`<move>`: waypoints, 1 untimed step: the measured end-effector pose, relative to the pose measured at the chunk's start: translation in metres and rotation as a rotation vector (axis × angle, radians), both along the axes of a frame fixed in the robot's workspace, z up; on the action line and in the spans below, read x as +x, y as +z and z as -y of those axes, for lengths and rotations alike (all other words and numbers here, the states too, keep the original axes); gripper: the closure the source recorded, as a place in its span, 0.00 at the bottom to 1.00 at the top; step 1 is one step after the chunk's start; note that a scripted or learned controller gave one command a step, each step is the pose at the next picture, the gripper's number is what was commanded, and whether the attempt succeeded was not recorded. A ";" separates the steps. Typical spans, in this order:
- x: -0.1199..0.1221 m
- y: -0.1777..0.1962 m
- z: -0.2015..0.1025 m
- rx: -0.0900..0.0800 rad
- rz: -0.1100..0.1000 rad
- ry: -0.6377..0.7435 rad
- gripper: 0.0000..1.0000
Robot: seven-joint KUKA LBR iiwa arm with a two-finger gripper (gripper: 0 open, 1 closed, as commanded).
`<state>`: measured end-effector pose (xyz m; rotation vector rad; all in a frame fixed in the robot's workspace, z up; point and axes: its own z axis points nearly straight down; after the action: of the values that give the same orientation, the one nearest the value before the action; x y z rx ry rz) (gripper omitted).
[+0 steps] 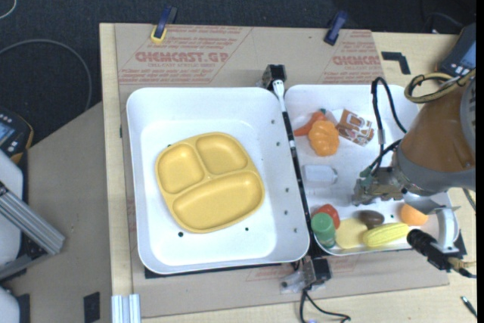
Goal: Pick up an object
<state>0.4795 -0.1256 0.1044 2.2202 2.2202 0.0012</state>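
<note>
- Plainly, the gripper [372, 191] hangs low inside the right bin [302, 98], at about the four o'clock side of the frame; its dark tip is too small and blurred for me to tell how the fingers stand, and nothing can be seen caught in it.
- At six o'clock from the tip, just beside it, lies a small dark brown piece [370, 219] — perhaps a toy mushroom or nut, though the view is too coarse to be sure.
- Below that, along the bin's near wall, a yellow corn cob [386, 235] lies on its side, with an orange piece [414, 215] at its two o'clock and a red and green piece [324, 220] at nine o'clock from the brown one.
- At eleven o'clock from the gripper sit an orange pepper-like toy [324, 138] and a small brown packet [355, 127], well apart from the tip.
- I judge the step to be the descent onto a target, with no grasp yet shown; the brown piece seems the nearest candidate.
- The next move calls for settling squarely over one item and closing on it — the crowding at the near wall could let a neighbour foul the grasp.
- The left bin [144, 238] holds a yellow divided plate [209, 181], well away at nine o'clock.
</note>
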 end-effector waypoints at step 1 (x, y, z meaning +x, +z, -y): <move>0.000 0.010 0.000 -0.001 0.002 0.000 1.00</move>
<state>0.4798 -0.1257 0.1141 2.2194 2.2184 0.0022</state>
